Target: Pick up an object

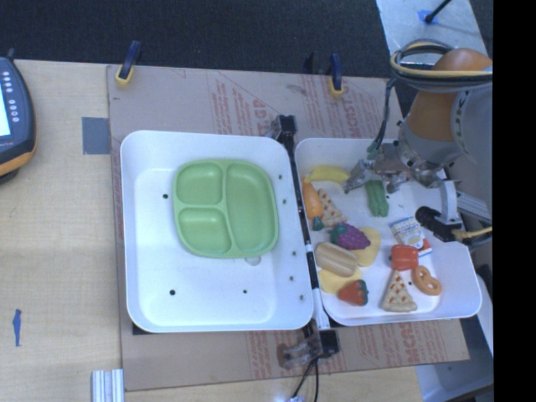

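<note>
The gripper hangs over the right bin's twelve o'clock end, fingers spread to either side of a green pickle lying just below them. Toy foods crowd the bin toward six o'clock: a banana, grapes, a hot dog, a strawberry, a pretzel. At nine o'clock, the left bin holds a green divided plate.

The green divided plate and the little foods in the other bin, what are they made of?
Green plate: likely matte moulded plastic, one even colour. Hot dog, strawberry and pretzel: probably plastic toys, with flat bright colours and a slight sheen.
</note>
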